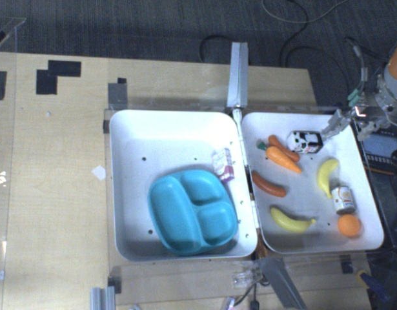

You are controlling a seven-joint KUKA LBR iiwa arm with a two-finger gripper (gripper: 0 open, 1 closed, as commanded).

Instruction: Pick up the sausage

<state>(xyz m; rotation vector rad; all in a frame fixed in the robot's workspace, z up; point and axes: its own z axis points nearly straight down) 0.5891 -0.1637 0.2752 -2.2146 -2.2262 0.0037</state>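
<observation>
- The orange sits at the lower right corner of the right bin, with a small can just above it.
- A yellow banana lies along the lower middle of that bin; a second banana curves upright nearer the right wall.
- The sausage, reddish brown, lies in the left part of the right bin, close beside the wall shared with the left bin. Its long axis runs from upper left to lower right of the frame. It touches nothing; the lower banana is near it below.
- A carrot lies just above the sausage, on nearly the same slant, with another orange-red piece behind it.
- A black-and-white toy rests near the bin's top edge.
- The gripper hangs at the upper right of the bin, just beside that toy. Whether it is wide or narrow cannot be told; nothing is seen in it.
- From the gripper the sausage lies down and to the left in the frame, across the carrot, so the move likely calls for a diagonal reach and a closing line across the sausage's slant.
</observation>
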